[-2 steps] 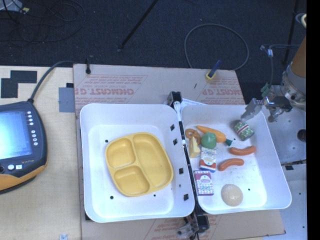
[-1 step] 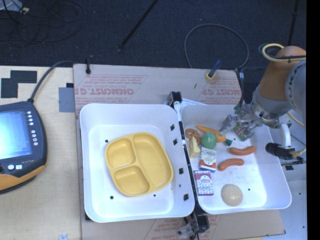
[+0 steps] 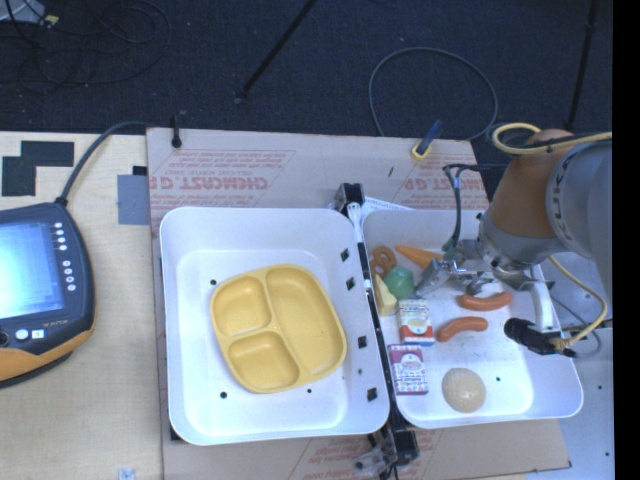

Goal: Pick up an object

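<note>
Look at the right bin (image 3: 560,398): your arm (image 3: 545,203) comes in over its far right corner, and the gripper (image 3: 455,268) sits low over the bin's far half. You cannot tell from this angle how the gripper stands, open or closed, since dark metal parts and cables blur together there.

The pickable things crowd that bin. A sausage (image 3: 462,328) lies near the bin's middle, and a second sausage (image 3: 486,300) lies just beside the gripper, toward the right edge. An orange carrot (image 3: 417,254) lies near the far edge, touching or nearly touching the gripper's left side. A green round piece (image 3: 400,282) and a pretzel (image 3: 383,261) sit against the left wall, with a pale yellow wedge (image 3: 385,295) just next to them. Two small red-and-white cartons (image 3: 414,321) and (image 3: 407,369) lie along the left wall toward the near edge. A beige egg-shaped object (image 3: 464,389) rests near the near edge.

The left bin (image 3: 190,388) holds a yellow divided plate (image 3: 277,326) at its middle. A teach pendant (image 3: 40,278) lies at the surface's left edge, well apart from both bins.
</note>
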Motion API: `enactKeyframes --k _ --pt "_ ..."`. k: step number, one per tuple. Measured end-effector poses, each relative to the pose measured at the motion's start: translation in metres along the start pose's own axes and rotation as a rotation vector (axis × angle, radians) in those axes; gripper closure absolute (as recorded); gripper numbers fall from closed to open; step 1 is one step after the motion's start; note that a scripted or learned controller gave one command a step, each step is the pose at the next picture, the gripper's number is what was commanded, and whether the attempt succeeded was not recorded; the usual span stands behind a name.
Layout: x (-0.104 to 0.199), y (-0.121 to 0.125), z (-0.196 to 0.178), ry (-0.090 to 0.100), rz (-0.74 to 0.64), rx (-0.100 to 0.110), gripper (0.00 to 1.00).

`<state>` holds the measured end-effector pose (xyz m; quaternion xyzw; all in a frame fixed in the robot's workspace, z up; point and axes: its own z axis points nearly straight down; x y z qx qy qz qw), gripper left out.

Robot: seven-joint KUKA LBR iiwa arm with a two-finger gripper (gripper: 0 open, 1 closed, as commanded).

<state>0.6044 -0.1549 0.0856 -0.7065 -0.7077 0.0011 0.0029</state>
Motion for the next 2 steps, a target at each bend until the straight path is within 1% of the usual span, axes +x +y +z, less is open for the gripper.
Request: enactKeyframes --k 1,2 --pt "0.034 0.0408 -0.0031 -0.013 0.0 -0.008 0.0" --pt "0.0349 0.039 -0.0122 -0.003 0.005 -0.004 1.0"
